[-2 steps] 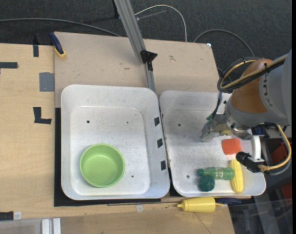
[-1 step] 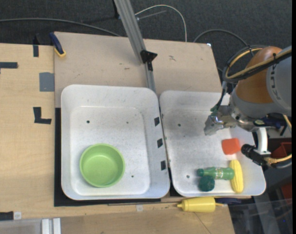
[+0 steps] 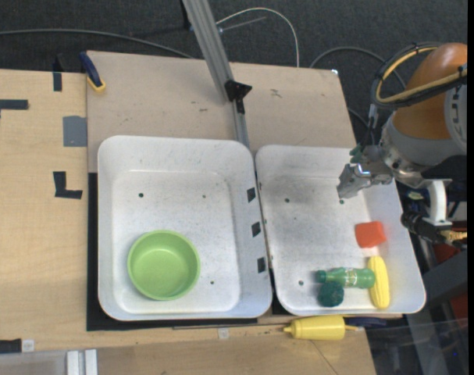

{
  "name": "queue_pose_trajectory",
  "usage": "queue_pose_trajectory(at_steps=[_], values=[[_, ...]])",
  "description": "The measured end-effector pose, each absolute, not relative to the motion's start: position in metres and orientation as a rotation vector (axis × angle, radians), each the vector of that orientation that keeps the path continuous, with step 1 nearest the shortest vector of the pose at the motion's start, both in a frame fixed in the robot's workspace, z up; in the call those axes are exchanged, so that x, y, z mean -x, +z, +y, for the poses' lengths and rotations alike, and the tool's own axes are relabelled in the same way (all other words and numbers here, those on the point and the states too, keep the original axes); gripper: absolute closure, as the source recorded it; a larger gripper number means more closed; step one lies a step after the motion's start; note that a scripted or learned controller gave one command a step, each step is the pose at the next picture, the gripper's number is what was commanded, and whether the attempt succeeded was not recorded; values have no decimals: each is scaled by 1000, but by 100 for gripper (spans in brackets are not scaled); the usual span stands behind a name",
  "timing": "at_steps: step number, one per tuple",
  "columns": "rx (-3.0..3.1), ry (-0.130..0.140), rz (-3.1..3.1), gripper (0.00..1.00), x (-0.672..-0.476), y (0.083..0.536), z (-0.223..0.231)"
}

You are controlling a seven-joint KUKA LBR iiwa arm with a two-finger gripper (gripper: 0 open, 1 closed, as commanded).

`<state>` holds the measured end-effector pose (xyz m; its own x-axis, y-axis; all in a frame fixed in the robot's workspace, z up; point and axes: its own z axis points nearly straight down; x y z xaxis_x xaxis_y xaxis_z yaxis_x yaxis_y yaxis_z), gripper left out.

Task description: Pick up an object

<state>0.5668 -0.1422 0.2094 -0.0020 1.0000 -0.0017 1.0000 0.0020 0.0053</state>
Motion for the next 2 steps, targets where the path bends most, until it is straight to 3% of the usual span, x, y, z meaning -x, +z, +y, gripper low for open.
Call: queue_pose_trajectory(at_steps=[1,2], values=[[-2221,-1,2223,100,-567,215,-142],[-2215,2,2230,100,-563,227,-89]])
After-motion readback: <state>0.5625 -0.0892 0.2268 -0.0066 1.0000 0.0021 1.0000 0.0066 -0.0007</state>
